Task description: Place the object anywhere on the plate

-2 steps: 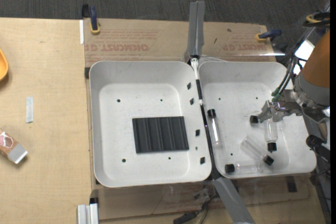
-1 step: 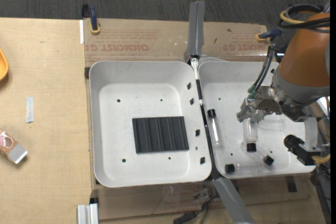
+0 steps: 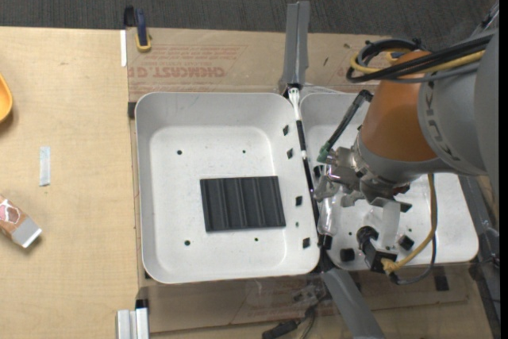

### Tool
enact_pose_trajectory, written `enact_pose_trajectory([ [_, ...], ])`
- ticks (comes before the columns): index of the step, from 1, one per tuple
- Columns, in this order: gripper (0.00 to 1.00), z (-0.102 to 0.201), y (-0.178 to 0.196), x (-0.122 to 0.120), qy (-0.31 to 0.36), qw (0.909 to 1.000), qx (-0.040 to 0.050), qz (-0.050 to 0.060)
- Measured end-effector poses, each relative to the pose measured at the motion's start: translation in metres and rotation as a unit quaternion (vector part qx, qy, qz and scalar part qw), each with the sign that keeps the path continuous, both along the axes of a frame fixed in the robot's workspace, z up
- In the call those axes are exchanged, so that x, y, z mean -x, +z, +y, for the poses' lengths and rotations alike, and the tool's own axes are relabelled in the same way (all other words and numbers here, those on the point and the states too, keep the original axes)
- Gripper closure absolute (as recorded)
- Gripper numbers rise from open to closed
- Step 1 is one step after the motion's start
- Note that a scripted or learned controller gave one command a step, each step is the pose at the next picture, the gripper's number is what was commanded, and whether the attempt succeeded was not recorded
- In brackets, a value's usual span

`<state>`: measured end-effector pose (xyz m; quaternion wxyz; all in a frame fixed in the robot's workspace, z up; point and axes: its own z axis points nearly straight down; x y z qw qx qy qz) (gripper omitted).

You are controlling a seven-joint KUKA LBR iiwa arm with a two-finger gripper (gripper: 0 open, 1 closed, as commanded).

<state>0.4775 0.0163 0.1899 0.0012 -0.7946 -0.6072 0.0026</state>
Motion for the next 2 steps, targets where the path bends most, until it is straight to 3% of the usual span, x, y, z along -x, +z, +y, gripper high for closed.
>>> enact_pose_trajectory([
  [1,1.00,0.051,0.078,0.000,-0.040,0.9992,0.0012,-0.001],
  [2,1.00,0.098,0.106,0.000,0.030,0.9995,0.0011,-0.001],
])
